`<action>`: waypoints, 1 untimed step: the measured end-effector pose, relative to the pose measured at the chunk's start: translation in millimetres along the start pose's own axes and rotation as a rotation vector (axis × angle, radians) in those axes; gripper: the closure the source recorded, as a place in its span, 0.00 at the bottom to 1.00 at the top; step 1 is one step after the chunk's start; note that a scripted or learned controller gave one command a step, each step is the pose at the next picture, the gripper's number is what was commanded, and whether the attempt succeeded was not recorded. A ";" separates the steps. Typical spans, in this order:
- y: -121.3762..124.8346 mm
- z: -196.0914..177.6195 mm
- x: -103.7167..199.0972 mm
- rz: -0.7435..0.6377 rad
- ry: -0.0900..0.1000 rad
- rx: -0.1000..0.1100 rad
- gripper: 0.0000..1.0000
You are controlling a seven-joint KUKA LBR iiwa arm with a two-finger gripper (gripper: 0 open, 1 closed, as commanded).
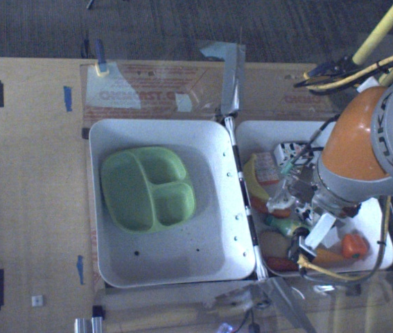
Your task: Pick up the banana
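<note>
The banana (252, 180) is a yellow curve lying along the left wall of the right bin (385, 255), partly under a pink-and-red packet (267, 168). My gripper (294, 212) hangs low over the middle of that bin, just right of the banana and below the grey wrist and orange band (348, 141). The view does not show the banana between its fingers. The arm hides the bin's middle and right part.
Around the gripper the right bin holds a green item (280, 223), a brown potato-like piece (272, 243), a red piece (280, 263), an orange carrot (329, 257) and a red pepper (355, 245). The left bin (106, 255) holds a green divided plate (147, 188).
</note>
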State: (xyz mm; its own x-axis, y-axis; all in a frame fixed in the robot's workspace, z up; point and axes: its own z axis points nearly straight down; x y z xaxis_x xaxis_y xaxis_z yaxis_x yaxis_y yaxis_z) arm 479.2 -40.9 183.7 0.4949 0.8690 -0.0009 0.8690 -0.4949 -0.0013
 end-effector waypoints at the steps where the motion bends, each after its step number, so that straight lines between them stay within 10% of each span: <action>1: 29.6 71.5 -42.8 -0.158 0.004 -0.011 0.00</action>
State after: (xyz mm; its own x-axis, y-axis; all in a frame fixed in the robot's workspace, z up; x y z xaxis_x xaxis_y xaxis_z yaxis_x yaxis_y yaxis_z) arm 483.7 -92.7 112.2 0.3517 0.9361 0.0022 0.9360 -0.3517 0.0097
